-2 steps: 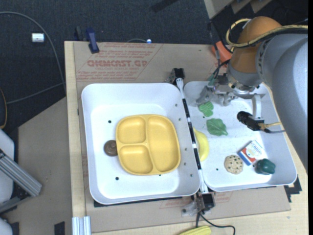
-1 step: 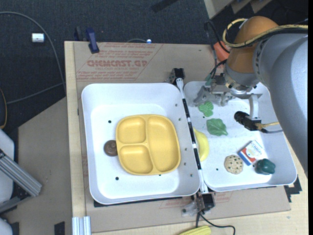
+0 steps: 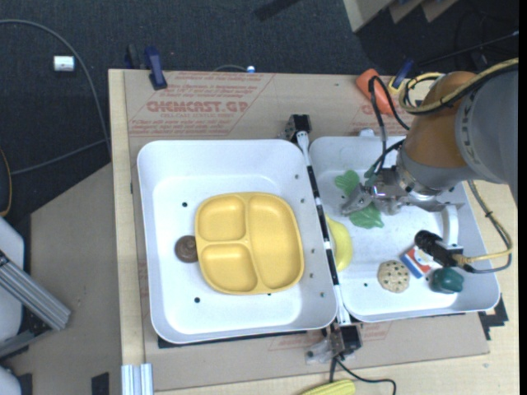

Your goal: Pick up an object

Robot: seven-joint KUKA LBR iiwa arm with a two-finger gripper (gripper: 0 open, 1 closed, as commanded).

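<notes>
Camera view: two shallow white plastic bins sit side by side on a pale board bench (image 3: 198,105) printed with red lettering. The left white bin (image 3: 165,188) holds a yellow plastic plate with three compartments (image 3: 247,241), lying flat near the middle of the bin. A small round brown disc (image 3: 186,248) lies on the bin floor touching the plate's left edge. The right white bin (image 3: 362,295) holds five loose items. A rounded yellow object (image 3: 340,247) rests against the bin's left wall. A tan round cookie with dark specks (image 3: 394,276) lies toward the near edge. A small red, white and blue packet (image 3: 414,262) lies just beside the cookie to its right, and a dark teal rounded object (image 3: 447,281) sits in the near right corner. The fifth item, a green leaf-shaped piece with lobed edges (image 3: 362,216), lies in the far half of the bin, left of centre. It is flat, bright green and ragged in outline. One lobe shows on the far side of the tool and a broader lobe on the near side. Its long axis runs roughly from the far side of the bin toward the near side, leaning slightly to the right at the near end. The two-finger gripper (image 3: 368,194) on the grey arm with the orange band (image 3: 436,134) reaches in from the right and sits directly over the middle of the green piece. Whether the tool is apart, together or clamped on the piece cannot be told at this angle.
</notes>
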